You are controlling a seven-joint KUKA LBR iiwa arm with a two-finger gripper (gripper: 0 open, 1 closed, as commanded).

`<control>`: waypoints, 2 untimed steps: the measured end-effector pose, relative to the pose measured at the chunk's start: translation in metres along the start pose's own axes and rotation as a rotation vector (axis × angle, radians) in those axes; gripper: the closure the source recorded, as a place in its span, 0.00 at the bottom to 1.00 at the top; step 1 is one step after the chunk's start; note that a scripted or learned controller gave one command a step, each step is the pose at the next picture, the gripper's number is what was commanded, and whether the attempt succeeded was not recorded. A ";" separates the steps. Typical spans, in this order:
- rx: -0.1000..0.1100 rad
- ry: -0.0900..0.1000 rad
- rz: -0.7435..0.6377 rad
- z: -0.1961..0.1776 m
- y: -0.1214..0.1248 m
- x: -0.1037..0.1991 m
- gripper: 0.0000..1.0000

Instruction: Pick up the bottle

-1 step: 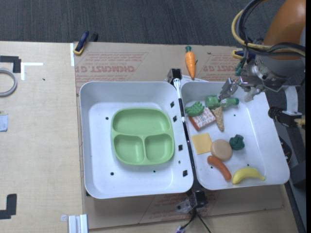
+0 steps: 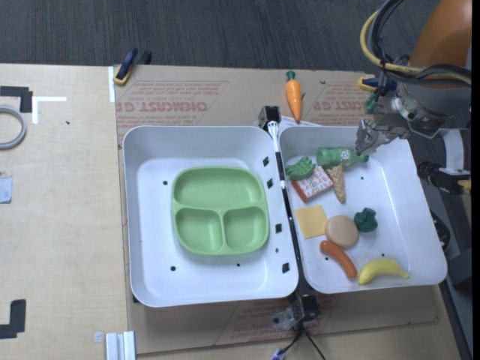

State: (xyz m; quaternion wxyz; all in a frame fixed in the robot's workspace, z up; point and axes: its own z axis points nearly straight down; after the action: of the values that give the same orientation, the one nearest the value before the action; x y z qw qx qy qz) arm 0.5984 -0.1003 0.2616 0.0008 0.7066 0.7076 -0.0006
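The green bottle (image 2: 332,156) lies on its side near the far wall of the right bin (image 2: 420,223), its long axis running roughly left to right across the view; which end is the neck is too small to tell. There is one bottle.

The gripper (image 2: 365,142) sits at the bottle's right end, touching or just above it — the fingers point down toward the bin floor, but whether they are apart or closed, and whether they have the bottle between them, cannot be made out. The arm (image 2: 442,28) reaches in from the right, its orange band visible at the top corner.

Counted in the right bin: one bottle, one leafy green piece (image 2: 301,166) just left of it, one red-edged slice (image 2: 313,184), one cone (image 2: 337,182), one yellow cheese square (image 2: 311,220), one tan round piece (image 2: 342,231), one dark green broccoli (image 2: 365,220), one orange-red sausage (image 2: 339,258) and one banana (image 2: 383,271) near the front wall.

The left bin (image 2: 142,223) holds one green plate (image 2: 180,201) with three compartments, lying flat at its middle.

Outside the bins — on the cardboard beyond them — lies one carrot (image 2: 292,96), its green top pointing away from the bins, and one blue-and-yellow clip (image 2: 125,66) at the far left corner of the cardboard
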 end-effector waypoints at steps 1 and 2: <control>0.002 0.001 0.054 0.001 -0.033 0.121 1.00; 0.003 0.001 0.096 0.041 -0.118 0.167 1.00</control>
State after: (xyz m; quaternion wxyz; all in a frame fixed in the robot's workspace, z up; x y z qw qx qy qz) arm 0.4805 0.0669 0.2199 -0.0005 0.7399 0.6727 -0.0013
